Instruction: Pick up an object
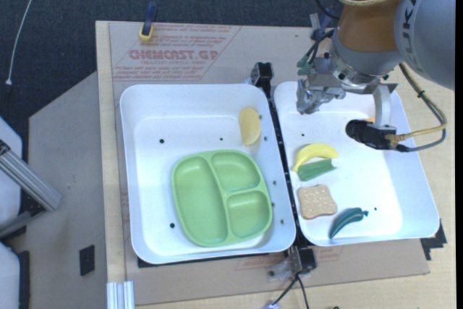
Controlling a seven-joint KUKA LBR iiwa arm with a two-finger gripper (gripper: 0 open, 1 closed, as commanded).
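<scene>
**A:** While the arm point(405, 3) is reaching in from the upper right of the frame, where is its gripper point(312, 99) sitting?

**B:** It is hanging over the upper left corner of the right bin point(412, 184), close to the divider between the two bins. Nothing is showing between its fingers, and whether they are spread or closed I cannot tell; they are too small and dark against the bin wall.

**A:** What is lying in that right bin?

**B:** A yellow banana point(315, 153) is resting near the bin's left side, below the gripper and apart from it. A green pod-shaped piece point(315, 169) is lying just under it, touching it. Further down, a slice of toast point(316, 201) is sitting near the lower left of the bin, and a dark teal pepper point(347, 221) is lying just to its right, tilted.

**A:** And the left bin point(145, 177)?

**B:** A green divided plate point(221, 196) is taking up the lower middle of it, and a pale yellow piece point(249, 126) is lying by its right wall, above the plate.

**A:** Anything else on the bench?

**B:** A yellow and blue clamp point(147, 22) is sitting at the upper left of the board.
</scene>
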